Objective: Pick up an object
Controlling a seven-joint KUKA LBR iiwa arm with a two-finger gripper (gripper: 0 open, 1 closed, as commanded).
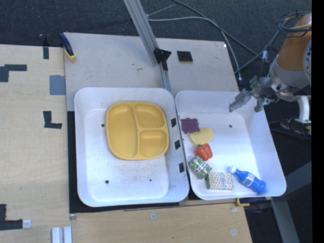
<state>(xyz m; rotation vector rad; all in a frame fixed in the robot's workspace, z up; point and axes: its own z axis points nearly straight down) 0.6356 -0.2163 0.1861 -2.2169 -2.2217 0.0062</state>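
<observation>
In the right bin point(263, 140) lie several small objects: a purple piece point(190, 125), a yellow piece point(201, 135), a red pepper-like piece point(203, 151), a green piece point(199, 167), a pale patterned packet point(220, 180) and a blue bottle point(249, 180) on its side. My gripper point(245, 107) hangs over the bin's far right corner, well away from the objects. It is open, with its two grey fingers spread and nothing between them.
The left bin point(91, 186) bears a yellow divided plate point(137, 130). A slanted metal pole point(147, 34) rises behind the bins. Cables run across the dark floor at the back. Bare bin floor lies between the gripper and the objects.
</observation>
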